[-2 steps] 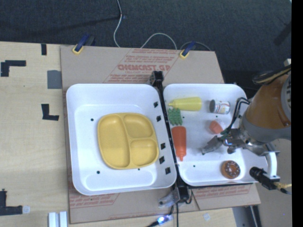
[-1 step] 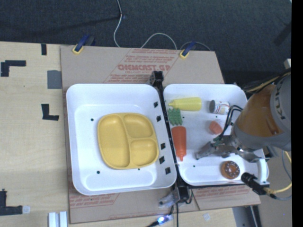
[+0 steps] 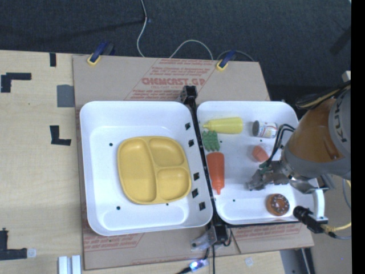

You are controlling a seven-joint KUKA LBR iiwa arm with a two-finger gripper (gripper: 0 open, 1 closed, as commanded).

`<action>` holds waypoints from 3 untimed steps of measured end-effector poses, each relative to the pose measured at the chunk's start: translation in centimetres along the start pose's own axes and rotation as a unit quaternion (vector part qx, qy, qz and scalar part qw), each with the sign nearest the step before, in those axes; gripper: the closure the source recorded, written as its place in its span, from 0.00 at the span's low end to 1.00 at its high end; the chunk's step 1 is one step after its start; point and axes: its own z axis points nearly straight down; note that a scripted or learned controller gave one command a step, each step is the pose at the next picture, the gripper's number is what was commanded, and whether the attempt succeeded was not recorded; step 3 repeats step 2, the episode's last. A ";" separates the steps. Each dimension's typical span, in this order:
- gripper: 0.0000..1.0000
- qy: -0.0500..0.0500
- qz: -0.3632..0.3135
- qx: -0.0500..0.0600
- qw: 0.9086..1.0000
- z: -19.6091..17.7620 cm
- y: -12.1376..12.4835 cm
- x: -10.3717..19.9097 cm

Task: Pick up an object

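The right bin [image 3: 242, 213] holds a carrot [image 3: 215, 170] with a green top along its left wall, a yellow corn cob [image 3: 224, 125] at the back, a small jar [image 3: 265, 129] at the back right, a small red piece [image 3: 259, 153] and a brown round donut-like object [image 3: 278, 204] near the front right. My gripper [image 3: 259, 179] hangs low over the bin floor, between the red piece and the brown round object, right of the carrot. Nothing shows between its fingers.
The left bin [image 3: 97, 153] holds a yellow divided plate [image 3: 154, 169]. The arm's grey and orange wrist [image 3: 316, 141] covers the right bin's right edge. Both bins rest on a cardboard sheet [image 3: 171, 79] with clips at its back corners.
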 end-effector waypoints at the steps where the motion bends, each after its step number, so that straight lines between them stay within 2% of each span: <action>1: 1.00 0.001 0.000 0.000 1.000 -5.7 0.0 0.9; 2: 1.00 0.001 0.000 -0.001 1.000 -9.9 0.1 1.2; 3: 1.00 0.001 0.000 -0.001 1.000 -9.9 0.1 1.2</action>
